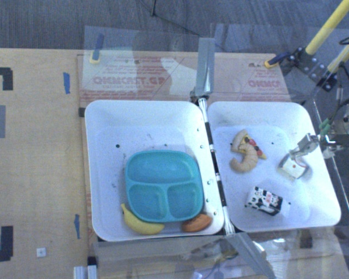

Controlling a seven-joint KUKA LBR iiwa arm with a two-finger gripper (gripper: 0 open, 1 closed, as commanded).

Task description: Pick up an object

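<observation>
My gripper [303,149] reaches in over the right side of the right bin [267,115], its grey tip low above a small white block [294,168]. I cannot make out whether it touches the block. Left of it lies a tan pastry-like toy with red and yellow marks [245,150]. A black-and-white carton [264,200] lies near the bin's front. In the left bin [104,127] a teal divided plate [162,186] sits with a yellow banana [139,221] and an orange piece [196,222] along its front edge.
A metal divider [205,74] runs back from the seam between the bins. Yellow-handled clamps [314,45] and cables stand past the right bin's far right corner. The wooden bench top [35,156] lies to the left.
</observation>
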